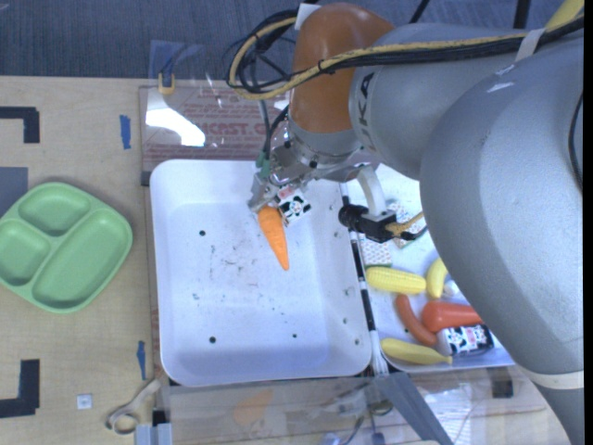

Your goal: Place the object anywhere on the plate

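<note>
Carrot (275,236) dangling from the gripper (270,197) over the left bin (185,341).
We see fingers closed on its top; that thin grip could slip before the green plate (65,246).

Bright even overhead light, white glare on clear plastic sheet (199,119), soft shadows, slightly soft low-resolution focus

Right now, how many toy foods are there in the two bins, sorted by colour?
Orange: 1, the carrot
Yellow: 3, corn, a piece by the arm, a piece at the front
Red-orange: 2, a sausage and a bottle
Total: 6
</note>
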`<state>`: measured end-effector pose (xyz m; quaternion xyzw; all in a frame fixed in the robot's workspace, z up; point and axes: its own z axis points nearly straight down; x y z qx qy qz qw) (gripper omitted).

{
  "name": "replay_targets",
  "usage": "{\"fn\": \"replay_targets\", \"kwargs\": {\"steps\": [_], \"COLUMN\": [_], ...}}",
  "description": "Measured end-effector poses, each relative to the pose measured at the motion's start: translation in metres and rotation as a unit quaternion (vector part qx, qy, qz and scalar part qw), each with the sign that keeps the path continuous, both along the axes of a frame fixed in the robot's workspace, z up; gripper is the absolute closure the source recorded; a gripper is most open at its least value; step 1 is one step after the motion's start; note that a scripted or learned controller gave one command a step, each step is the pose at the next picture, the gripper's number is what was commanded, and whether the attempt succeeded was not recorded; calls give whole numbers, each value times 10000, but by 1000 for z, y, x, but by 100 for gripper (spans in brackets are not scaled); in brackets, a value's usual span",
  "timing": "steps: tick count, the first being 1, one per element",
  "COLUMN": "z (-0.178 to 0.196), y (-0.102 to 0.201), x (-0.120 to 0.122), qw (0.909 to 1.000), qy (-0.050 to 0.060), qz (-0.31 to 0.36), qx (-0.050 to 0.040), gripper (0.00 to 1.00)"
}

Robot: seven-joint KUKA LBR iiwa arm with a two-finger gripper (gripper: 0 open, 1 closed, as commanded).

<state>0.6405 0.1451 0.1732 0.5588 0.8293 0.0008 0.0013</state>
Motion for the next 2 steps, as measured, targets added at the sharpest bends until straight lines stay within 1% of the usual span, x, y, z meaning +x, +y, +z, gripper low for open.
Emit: {"fn": "replay_targets", "kwargs": {"steps": [1, 2], "z": [-77, -77], "y": [14, 14], "x": [-33, -33], "qw": [9986, 9986], "qy": [14, 10], "qz": [-532, -530], "qx": [3, 3], "gripper": [100, 0]}}
